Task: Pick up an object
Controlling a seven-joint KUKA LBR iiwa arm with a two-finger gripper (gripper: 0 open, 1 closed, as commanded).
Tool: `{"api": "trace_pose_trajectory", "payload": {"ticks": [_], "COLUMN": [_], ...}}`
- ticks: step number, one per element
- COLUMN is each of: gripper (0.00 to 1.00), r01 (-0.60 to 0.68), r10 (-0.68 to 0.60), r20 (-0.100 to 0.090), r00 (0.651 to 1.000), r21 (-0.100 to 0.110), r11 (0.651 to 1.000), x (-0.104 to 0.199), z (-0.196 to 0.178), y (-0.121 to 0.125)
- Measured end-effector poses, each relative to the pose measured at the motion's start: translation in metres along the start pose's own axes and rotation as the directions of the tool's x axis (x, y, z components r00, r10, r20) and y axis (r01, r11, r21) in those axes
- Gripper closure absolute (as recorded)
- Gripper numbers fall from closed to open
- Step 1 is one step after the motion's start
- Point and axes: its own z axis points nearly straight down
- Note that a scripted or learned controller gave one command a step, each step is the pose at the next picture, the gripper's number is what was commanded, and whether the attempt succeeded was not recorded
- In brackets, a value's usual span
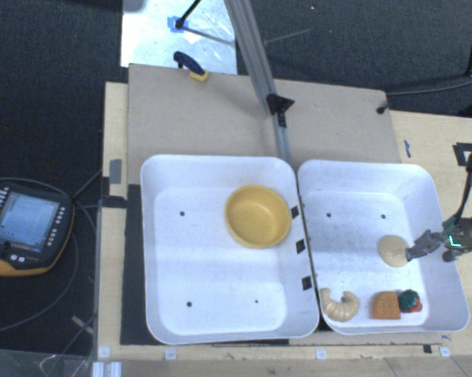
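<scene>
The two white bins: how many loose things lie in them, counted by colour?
Yellow: 1, the round yellow bowl in the left white bin.
Beige: 2, the round beige lump and the curved cream piece in the right white bin.
Orange: 1, the flat orange block.
Green: 1, the small green thing.
Total: 5.

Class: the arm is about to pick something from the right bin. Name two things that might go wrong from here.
1. The end effector sits at the edge of the round beige object; it may nudge it aside rather than grip it.
2. That object lies near the right bin wall, leaving little room.
</scene>
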Motion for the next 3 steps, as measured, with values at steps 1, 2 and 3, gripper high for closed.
{"api": "trace_pose_trajectory", "payload": {"ticks": [1,2,3], "gripper": [0.00,0.00,0.00], "r01": [0.000,0.000,0.000], "r10": [0.000,0.000,0.000], "r20": [0.000,-0.001,-0.001], "r00": [1.000,1.000,1.000], "r21": [0.000,0.004,0.003], "r11": [1.000,1.000,1.000], "x": [0.000,0.006,0.007], "z": [0.000,0.060,0.112], "y": [0.000,0.001,0.000]}}
